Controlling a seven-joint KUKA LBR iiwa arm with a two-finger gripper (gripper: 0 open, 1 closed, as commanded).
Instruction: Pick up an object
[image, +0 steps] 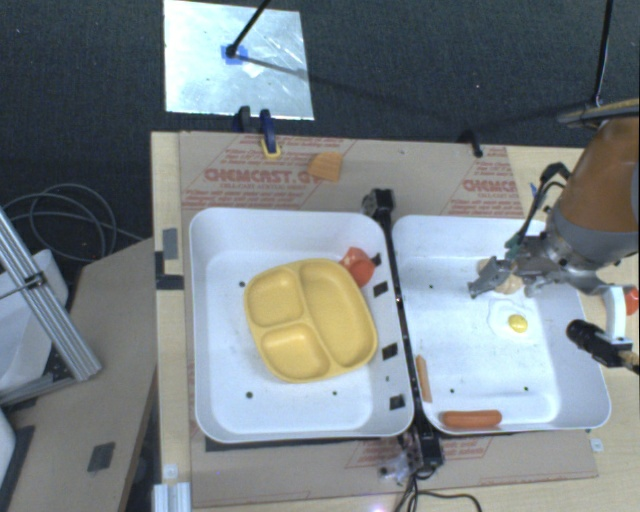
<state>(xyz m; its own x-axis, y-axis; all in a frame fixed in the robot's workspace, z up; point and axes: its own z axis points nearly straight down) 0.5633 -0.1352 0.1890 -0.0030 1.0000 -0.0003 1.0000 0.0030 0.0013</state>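
Over the right bin (575, 395), near its right edge and toward the far side: the gripper (487, 281), pointing left, fingers too blurred to tell whether wide or narrow, nothing visibly between them. Just beside it on the bin floor, a fried-egg toy (512, 321); along the near edge, a sausage (470, 420); by the left wall, a thin orange stick (423, 379). In the left bin (215, 400): a yellow divided plate (310, 320) at the centre, a red piece (358, 265) touching its far right corner.
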